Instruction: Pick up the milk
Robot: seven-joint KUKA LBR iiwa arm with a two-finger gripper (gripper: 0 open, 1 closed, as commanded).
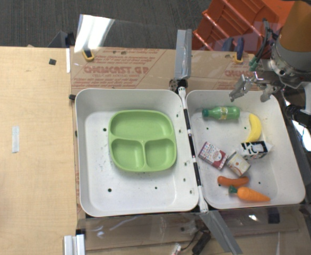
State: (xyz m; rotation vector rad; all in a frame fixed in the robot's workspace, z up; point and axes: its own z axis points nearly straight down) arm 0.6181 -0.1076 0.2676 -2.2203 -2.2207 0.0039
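Observation:
The milk [255,149], a small black-and-white carton, lies on its side in the right bin [288,195], just below a yellow banana [255,126]. My gripper [252,92] hangs over the bin's far edge, up and slightly left of the milk and well apart from it. Its two fingers are spread open and hold nothing. The grey arm with its orange band comes in from the upper right.
Sharing the right bin are a green bottle [222,112], a pink carton [212,155], a small tan carton [239,165], a sausage [233,181] and a carrot [252,195]. In the left bin [92,195] lies a green divided plate [143,140].

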